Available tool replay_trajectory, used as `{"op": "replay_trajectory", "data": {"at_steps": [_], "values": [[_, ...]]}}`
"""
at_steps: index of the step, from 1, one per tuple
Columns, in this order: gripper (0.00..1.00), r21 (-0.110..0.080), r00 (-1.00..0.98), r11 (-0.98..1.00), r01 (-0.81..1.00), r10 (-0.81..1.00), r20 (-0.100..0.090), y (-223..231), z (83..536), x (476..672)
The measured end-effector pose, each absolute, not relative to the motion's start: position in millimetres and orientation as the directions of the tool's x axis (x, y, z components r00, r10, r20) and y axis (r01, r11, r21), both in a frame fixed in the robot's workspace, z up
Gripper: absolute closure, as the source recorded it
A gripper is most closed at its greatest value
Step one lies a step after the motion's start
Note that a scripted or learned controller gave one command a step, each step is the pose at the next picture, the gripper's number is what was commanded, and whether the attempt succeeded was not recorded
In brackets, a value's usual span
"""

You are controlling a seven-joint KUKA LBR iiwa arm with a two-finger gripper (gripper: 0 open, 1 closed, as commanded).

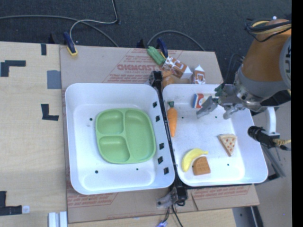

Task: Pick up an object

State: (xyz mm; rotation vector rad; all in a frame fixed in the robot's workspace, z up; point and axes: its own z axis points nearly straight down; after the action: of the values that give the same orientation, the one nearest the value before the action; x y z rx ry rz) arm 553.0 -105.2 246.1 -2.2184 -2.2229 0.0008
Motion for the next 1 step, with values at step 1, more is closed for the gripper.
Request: {"op": "replay_trajectory", "data": {"at_steps": [1], "values": [[0.00, -0.002, 0.000, 0.000, 1.000, 1.000, -0.001, -178.1, 220.0, 578.7]]}}
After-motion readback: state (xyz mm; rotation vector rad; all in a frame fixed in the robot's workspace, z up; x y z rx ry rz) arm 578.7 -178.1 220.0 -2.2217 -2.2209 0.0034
